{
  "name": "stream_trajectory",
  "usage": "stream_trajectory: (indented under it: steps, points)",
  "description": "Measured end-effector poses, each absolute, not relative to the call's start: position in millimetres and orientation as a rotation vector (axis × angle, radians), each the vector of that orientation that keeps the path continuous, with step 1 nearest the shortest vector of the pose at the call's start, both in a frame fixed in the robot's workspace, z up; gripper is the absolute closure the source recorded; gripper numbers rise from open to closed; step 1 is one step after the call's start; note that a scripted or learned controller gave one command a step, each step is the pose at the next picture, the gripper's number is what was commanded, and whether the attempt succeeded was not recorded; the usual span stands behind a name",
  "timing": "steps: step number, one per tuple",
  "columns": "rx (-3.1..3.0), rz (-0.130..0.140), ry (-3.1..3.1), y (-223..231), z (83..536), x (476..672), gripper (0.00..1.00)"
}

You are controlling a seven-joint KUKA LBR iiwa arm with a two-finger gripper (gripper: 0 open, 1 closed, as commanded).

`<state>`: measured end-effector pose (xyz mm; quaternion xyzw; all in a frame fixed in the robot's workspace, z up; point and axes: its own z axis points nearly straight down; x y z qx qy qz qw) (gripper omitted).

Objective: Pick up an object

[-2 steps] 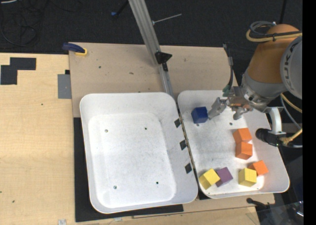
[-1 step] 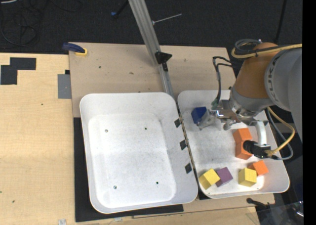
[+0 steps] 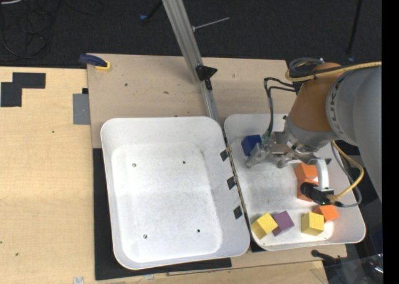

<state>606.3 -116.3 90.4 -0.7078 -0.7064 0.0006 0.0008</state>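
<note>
In the right bin (image 3: 262,183), a blue block (image 3: 251,144) lies near the far left corner. My gripper (image 3: 270,158) hangs low over the bin floor just right of and in front of that block. Its two metal fingers (image 3: 254,158) stand apart, open, with nothing between them. An orange block (image 3: 305,172) sits right of the gripper, partly under the wrist. Along the near edge lie a yellow block (image 3: 264,224), a purple block (image 3: 283,221), a second yellow block (image 3: 312,223) and a small orange block (image 3: 329,213).
The left bin (image 3: 124,145) sits beside the right one, with black clips (image 3: 231,182) along the shared edge. A slanted aluminium rail (image 3: 187,39) rises behind the bins. The grey and orange arm (image 3: 324,105) covers the right bin's far right corner.
</note>
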Motion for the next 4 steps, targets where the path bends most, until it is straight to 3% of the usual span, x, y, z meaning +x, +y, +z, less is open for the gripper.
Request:
stream_trajectory:
  steps: [1,4]
  points:
    - [-2.227,0.001,-2.212,-118,101,606.2,1.00]
    - [-2.224,-0.003,-2.223,-123,243,607.2,1.00]
